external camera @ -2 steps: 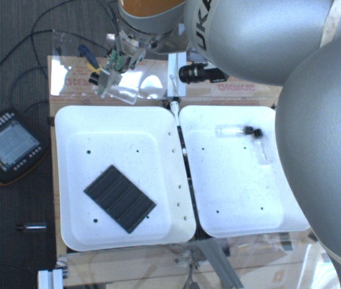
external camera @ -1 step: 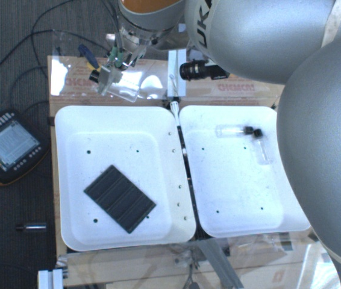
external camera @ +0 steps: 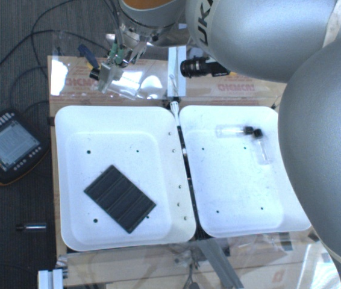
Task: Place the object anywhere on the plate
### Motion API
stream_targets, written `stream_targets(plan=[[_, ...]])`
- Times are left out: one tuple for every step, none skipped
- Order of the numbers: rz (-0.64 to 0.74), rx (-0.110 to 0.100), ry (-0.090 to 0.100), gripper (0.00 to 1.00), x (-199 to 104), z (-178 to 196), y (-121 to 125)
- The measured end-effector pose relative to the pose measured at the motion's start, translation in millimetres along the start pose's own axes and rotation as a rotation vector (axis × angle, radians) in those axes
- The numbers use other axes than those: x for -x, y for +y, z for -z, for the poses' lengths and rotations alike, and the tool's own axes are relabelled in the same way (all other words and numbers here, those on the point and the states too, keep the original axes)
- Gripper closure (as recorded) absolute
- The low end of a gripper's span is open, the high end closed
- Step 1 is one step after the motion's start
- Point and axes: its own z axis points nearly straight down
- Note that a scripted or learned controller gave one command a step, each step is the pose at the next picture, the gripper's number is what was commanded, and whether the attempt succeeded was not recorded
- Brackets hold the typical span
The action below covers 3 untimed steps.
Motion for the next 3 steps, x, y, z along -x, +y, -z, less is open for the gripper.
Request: stream_targets(plan=[[0.0, -0.002, 0.0, 1.0, 1, 7, 1], [-0.001, -0.005, -0.001, 1.0, 1, 13, 3], [-0.001, -0.007, -0.002, 1.0, 2, 20, 4]])
